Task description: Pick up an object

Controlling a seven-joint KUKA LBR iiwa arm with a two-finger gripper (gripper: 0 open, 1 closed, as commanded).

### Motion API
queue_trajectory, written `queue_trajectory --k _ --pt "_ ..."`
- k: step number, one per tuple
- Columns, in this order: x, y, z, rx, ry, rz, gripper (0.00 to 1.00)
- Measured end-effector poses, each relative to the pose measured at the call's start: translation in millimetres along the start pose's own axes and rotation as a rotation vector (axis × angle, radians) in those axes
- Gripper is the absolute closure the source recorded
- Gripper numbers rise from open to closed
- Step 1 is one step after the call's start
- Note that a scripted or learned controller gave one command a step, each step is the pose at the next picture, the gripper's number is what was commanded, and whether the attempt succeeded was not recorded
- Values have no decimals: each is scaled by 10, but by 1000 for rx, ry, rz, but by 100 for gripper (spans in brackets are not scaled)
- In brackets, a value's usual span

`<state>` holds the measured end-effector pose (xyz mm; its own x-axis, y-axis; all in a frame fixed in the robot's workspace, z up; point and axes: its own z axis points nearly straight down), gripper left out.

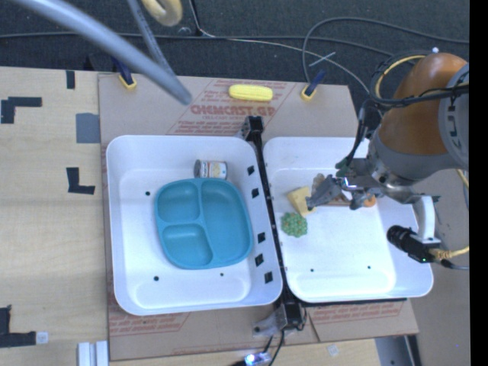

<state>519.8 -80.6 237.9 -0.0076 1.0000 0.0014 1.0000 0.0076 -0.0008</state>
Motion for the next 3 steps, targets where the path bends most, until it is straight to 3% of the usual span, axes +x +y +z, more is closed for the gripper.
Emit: queue_trajectory --k 1,3 --pt "581 -83 63 2 0 2 100" --pt "1675 58 35 1 0 -1 100"
